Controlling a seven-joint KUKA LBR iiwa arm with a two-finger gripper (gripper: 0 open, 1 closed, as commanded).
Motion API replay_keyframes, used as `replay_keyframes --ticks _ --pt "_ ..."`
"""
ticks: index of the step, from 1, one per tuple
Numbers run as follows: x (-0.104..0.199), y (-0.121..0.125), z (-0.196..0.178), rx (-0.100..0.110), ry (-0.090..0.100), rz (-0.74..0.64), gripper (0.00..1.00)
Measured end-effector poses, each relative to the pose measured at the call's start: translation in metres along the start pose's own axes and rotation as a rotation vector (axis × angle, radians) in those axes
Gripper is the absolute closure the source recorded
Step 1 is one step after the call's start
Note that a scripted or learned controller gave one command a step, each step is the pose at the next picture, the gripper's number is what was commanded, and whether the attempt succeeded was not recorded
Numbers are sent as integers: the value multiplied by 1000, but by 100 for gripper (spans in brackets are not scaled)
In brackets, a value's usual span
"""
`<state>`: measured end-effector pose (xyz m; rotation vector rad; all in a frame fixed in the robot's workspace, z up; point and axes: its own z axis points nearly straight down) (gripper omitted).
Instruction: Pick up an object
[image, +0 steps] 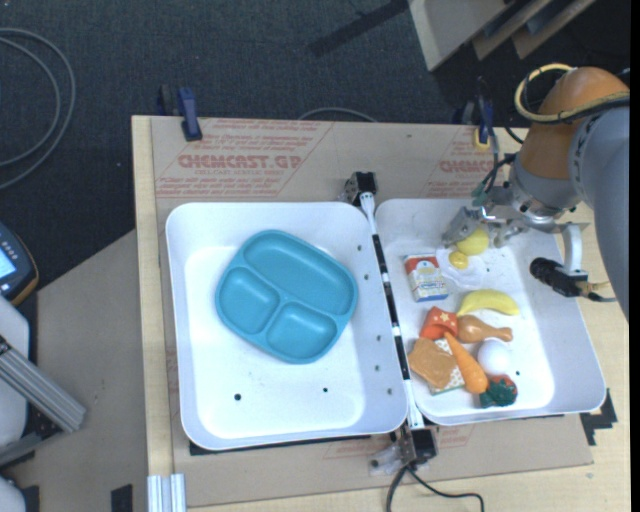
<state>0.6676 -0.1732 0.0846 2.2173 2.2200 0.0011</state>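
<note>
The 2 white bins (200, 330) filled the bench; the blue tray (287, 295) lay in the left one. In the upper right, the gripper (482, 222) hung over the right bin's far corner. A small yellow object (471, 242) lay just below and left of it. How wide it stood I couldn't tell.
</note>
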Motion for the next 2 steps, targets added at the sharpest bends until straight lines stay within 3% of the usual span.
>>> replay_keyframes --ticks 1,2 --pt "1 0 -11 -1 -1 -2 100" --pt "91 -4 -106 -4 2 -6 100"
